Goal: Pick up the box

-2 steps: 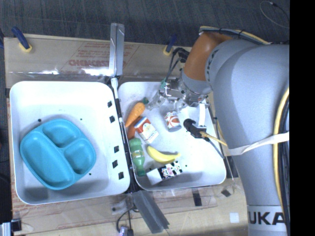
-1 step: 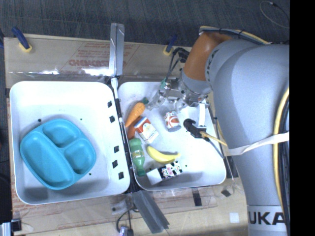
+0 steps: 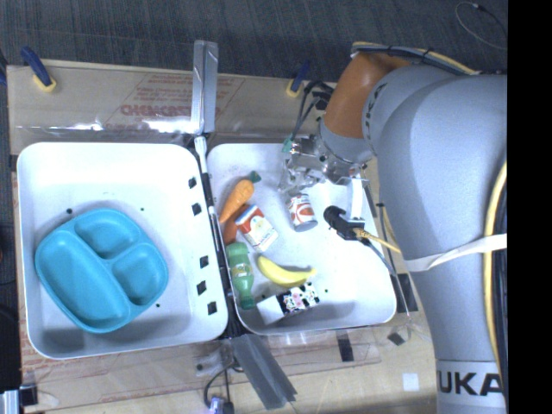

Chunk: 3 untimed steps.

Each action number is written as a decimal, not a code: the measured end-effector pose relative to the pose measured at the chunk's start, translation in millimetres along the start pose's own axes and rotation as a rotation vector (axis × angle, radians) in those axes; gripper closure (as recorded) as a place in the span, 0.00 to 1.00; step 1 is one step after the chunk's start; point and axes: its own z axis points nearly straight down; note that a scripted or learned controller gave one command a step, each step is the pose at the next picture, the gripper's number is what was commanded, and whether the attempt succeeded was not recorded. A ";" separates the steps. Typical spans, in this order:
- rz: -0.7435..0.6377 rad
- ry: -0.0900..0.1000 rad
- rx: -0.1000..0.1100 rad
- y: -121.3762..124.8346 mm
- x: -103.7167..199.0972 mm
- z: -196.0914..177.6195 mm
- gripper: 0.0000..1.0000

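My fingers [image 3: 300, 176] hang in the right bin [image 3: 366, 270], just above a small can [image 3: 301, 212]. The box [image 3: 257, 228] lies down-left of them, beside a carrot [image 3: 237, 199]; the banana [image 3: 283, 272] lies farther below.

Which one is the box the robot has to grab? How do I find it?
Look in the right bin, near its front wall. Just below the banana lies the box, a small carton with black and white cow patches, unlike its neighbour, the green bottle.
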 end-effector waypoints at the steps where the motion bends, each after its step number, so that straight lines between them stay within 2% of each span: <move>1: -0.001 0.000 0.000 -0.1 0.3 0.1 0.00; 2: 0.226 0.001 0.001 -32.7 38.4 -22.7 0.00; 3: 0.288 -0.001 0.000 -46.2 4.0 10.1 0.00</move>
